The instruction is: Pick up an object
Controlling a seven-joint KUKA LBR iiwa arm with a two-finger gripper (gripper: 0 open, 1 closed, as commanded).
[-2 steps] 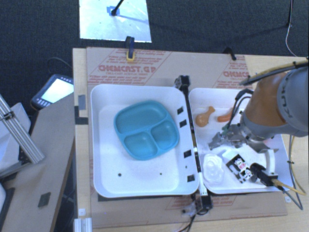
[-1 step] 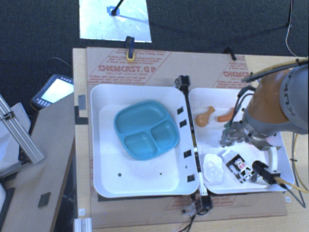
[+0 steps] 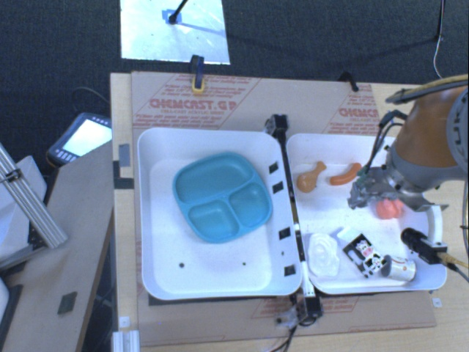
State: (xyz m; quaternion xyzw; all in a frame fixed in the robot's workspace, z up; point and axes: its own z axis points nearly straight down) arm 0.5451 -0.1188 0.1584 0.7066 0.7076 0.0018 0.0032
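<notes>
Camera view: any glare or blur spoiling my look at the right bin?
Camera view: lighting is even and soft; the right bin reads clearly. Only the claw looks slightly blurred. The shiny panel above the bench catches glare.

Two bins are placed side by side. In the left bin (image 3: 157, 270) a divided plate (image 3: 222, 196) is laid. In the right bin (image 3: 322, 144) a drumstick (image 3: 310, 177) is found left of a sausage (image 3: 345, 174).

Blue tray (image 3: 222, 196) in left bin (image 3: 157, 218), hand (image 3: 364, 191) over right bin (image 3: 322, 147) — perhaps beside pink toy (image 3: 390, 209)
</notes>
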